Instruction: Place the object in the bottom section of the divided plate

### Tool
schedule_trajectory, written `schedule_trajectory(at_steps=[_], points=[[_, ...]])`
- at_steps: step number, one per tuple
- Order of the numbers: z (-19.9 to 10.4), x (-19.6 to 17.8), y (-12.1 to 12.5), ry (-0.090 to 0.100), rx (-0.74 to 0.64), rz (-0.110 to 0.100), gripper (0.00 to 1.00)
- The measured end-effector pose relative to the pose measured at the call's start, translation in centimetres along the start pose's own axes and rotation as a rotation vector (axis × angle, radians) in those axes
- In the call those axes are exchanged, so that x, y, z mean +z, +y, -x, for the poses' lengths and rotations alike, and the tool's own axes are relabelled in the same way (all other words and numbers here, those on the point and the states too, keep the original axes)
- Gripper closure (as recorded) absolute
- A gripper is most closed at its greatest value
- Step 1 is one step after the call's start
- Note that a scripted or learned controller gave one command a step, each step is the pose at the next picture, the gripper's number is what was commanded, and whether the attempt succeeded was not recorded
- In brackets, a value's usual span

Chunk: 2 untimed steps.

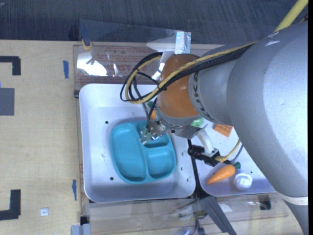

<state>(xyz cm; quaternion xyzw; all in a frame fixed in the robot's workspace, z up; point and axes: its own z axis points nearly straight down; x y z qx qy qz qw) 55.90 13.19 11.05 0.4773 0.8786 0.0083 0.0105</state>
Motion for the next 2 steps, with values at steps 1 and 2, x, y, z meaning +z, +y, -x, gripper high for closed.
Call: schedule_trajectory(at_steps=[1,2], points=[[-1.8,-2.7,4.7,0.012,-0.418,-0.015,1.0],[-3.2,-2.5,-6.7,0.02,-0.685,-0.021,1.0]])
